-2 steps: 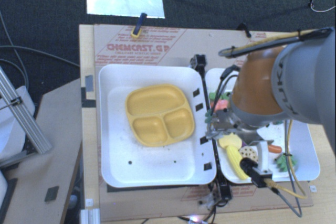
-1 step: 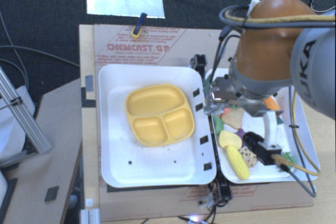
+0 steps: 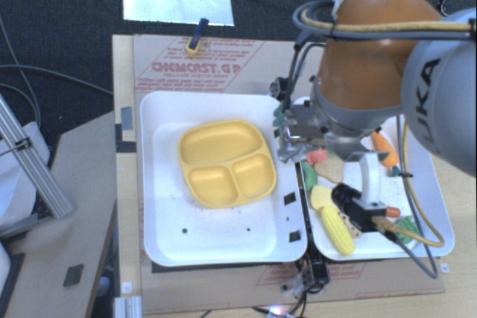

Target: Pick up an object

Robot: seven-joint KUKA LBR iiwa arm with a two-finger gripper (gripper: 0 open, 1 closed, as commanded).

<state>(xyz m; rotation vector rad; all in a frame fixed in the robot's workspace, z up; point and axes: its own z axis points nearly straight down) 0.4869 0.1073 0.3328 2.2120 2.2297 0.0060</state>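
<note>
Nearest in the right bin [image 3: 428,182] lies a toy corn cob [image 3: 337,226], close to the wall that divides it from the left bin [image 3: 223,253]. Just beyond the cob are a pale yellow-green piece [image 3: 307,173] and a small pink piece [image 3: 317,156]. An orange carrot [image 3: 384,149] lies further right, partly under the arm. These are the candidates for picking. The left bin holds a yellow divided plate [image 3: 227,164], lying flat near its middle.

The step in hand looks like the approach: the claw [image 3: 292,147] hangs over the far-left corner of the right bin, right at the dividing wall, with the pink piece just beside it. Nothing shows gripped in it, and whether it is open or closed cannot be told, since the wrist covers it from above.

The next move probably calls for settling on one target, most likely the pink or yellow-green piece, and coming straight down clear of the wall. The pieces are small and crowded, so a miss is likely.

The arm [image 3: 373,48] reaches in from the right, its orange band bulking over the bin's far half, wrist pointing down. Beyond the bins a lettered cardboard sheet [image 3: 197,69] lies on the worktop [image 3: 82,160].
</note>
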